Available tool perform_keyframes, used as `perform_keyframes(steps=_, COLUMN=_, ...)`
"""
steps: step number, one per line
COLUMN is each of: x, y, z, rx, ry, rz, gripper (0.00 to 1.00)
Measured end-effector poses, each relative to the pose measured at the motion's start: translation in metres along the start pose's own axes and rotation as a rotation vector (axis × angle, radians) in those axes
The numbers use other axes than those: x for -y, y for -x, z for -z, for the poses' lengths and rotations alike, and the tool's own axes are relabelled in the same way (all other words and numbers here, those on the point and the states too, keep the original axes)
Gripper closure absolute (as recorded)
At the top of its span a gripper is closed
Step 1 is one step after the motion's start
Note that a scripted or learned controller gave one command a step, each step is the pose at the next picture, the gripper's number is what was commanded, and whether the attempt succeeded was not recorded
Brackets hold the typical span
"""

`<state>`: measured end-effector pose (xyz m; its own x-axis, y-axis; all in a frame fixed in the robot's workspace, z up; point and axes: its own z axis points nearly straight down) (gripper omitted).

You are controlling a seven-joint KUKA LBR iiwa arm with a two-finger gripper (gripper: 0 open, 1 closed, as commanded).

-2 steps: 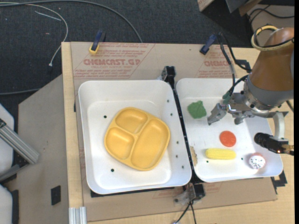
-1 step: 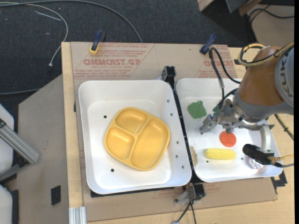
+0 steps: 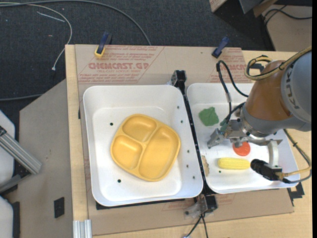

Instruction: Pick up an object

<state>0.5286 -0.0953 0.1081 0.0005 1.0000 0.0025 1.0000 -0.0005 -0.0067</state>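
Camera view shows your pincer (image 3: 241, 142), jaw state indeterminate, low over the red object (image 3: 241, 149) beside the corn cob (image 3: 233, 163); crowding may spoil the grasp.

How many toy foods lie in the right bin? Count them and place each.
3. Green broccoli-like piece near the bin's far left; corn cob near its front wall; red-orange piece partly under the arm, which may hide more.

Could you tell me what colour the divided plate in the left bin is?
Yellow; the plate shows clearly in the camera view.
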Motion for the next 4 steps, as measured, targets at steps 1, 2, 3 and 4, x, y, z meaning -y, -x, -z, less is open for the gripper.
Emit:
perform_keyframes(steps=1, x=-0.001, y=0.0, z=0.013, rx=0.0, ry=0.005, rz=0.0, gripper=1.0)
perform_keyframes(steps=2, x=-0.011, y=0.001, z=0.062, rx=0.003, ry=0.011, rz=0.001, gripper=1.0)
perform_keyframes(steps=3, x=-0.01, y=0.003, z=0.105, rx=0.003, ry=0.012, rz=0.002, gripper=1.0)
perform_keyframes(steps=4, x=-0.011, y=0.003, z=0.159, rx=0.004, ry=0.013, rz=0.002, gripper=1.0)
